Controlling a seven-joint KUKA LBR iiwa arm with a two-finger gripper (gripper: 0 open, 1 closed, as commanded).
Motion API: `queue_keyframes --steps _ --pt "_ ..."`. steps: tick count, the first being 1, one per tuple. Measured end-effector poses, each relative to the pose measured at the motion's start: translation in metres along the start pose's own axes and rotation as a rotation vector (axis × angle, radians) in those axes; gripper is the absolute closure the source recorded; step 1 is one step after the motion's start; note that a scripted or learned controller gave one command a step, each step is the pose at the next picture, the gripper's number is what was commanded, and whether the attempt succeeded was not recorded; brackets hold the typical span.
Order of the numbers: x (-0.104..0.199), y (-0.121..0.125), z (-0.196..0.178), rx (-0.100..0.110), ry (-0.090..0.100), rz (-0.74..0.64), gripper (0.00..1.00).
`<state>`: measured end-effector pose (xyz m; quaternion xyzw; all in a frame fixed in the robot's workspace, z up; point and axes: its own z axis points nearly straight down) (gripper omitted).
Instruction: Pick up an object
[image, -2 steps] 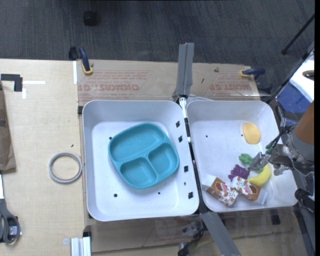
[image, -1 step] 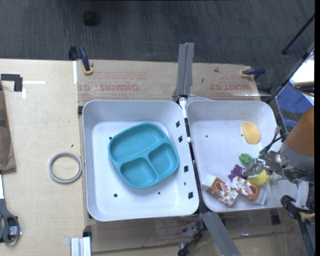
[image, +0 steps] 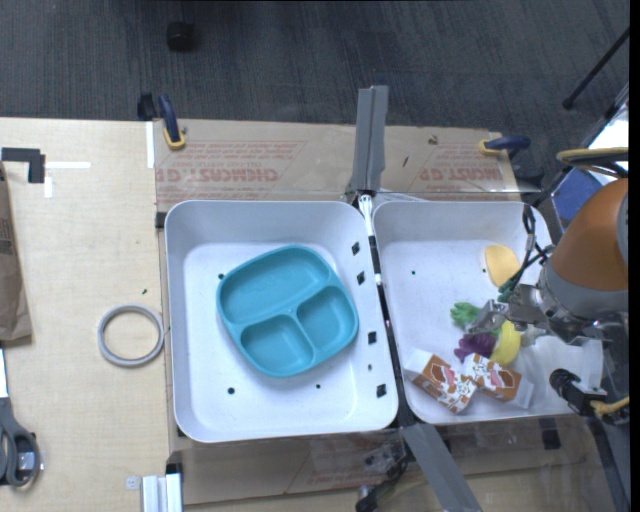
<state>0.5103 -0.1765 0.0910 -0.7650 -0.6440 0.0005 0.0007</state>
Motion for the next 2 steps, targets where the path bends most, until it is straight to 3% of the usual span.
queue_keyframes --steps 1,2 --pt "-0.001 0.000 -0.009 0.001 0.000 0.003 1.00" --pt "0.045 0.001 -0.118 0.000 -0.002 0.075 1.00"
